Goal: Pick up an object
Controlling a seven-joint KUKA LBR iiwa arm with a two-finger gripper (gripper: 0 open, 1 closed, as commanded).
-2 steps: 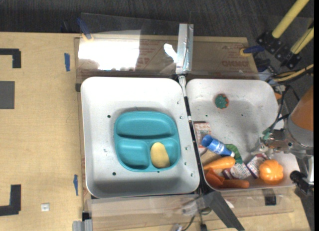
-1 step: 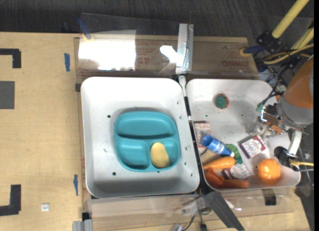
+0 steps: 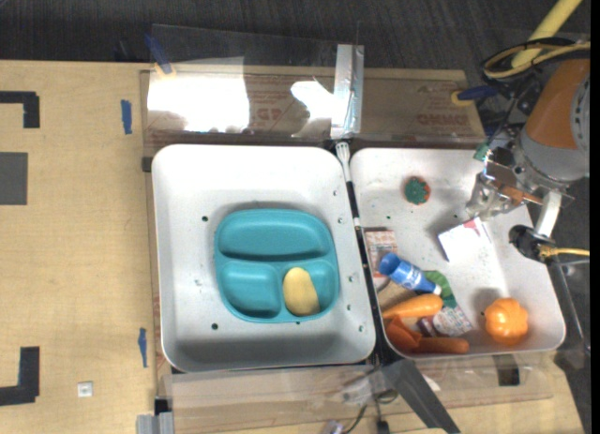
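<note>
The right bin (image 3: 441,168) holds a small green and red ball (image 3: 416,189), a white card (image 3: 461,241), a blue bottle (image 3: 405,273), a carrot (image 3: 412,307), a red pepper-like piece (image 3: 424,341) and an orange fruit (image 3: 506,320). My gripper (image 3: 486,200) hangs over the bin's right part, just above and to the right of the white card's upper corner. Nothing shows held in it. The grey arm with its orange band (image 3: 562,113) comes in from the right.
The left bin (image 3: 178,235) carries a teal divided tray (image 3: 272,235) with a yellow potato-like object (image 3: 300,291) in its lower right compartment. A clear plastic sheet (image 3: 253,95) stands behind the bins. Cables (image 3: 520,57) run at the upper right.
</note>
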